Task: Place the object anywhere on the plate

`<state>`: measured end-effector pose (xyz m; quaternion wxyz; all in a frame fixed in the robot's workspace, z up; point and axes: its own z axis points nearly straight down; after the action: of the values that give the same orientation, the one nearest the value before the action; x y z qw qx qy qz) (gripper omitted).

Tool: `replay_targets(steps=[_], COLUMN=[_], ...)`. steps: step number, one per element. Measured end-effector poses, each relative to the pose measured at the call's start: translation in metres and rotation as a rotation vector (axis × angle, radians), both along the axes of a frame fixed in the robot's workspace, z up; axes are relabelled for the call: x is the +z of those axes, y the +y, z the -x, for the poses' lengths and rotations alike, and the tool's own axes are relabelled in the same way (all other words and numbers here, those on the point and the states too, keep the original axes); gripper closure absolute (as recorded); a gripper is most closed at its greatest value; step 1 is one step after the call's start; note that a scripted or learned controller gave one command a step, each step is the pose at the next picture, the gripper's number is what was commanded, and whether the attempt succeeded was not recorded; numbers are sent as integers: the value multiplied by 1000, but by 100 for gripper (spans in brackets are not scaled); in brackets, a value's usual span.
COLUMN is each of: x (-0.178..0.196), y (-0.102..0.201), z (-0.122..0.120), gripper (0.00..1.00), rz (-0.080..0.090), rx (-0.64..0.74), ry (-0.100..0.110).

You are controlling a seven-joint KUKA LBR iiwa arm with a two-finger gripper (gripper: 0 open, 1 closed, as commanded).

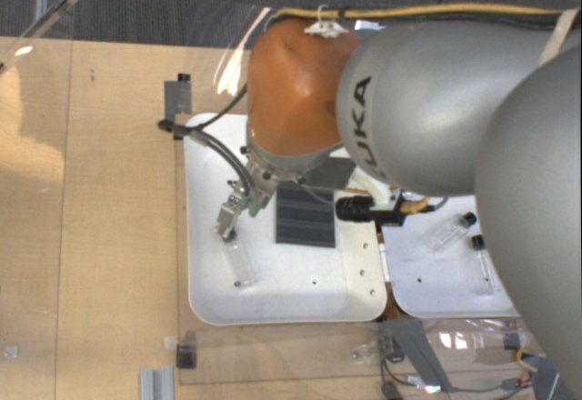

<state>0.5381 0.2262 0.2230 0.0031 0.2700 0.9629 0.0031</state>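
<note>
Counting two bins (273, 303), one plate (305, 216).

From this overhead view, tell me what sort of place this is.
Probably a robotics lab test bench. A KUKA arm reaches over two shallow white bins on a wooden bench, its end effector low in the left one, with loose cables behind.

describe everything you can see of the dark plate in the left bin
The dark plate is a flat, dark grey rectangle with faint ribs across its face, matte, perhaps plastic or rubber. It lies flat on the floor of the left bin, toward the bin's right and upper part. Its upper edge runs under the arm's orange band. The hand hangs to its left, over a clear tube lying apart from the plate. Nothing rests on its visible surface.
</note>
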Motion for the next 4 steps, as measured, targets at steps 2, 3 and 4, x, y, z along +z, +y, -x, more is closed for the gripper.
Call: replay_targets(steps=[2,3,4], x=[-130,-118,-16], y=[1,1,-28], z=[47,43,50], gripper=[0,100,100], rz=[-9,-16,-1], rx=[-560,-561,-339], ry=[-2,-12,3])
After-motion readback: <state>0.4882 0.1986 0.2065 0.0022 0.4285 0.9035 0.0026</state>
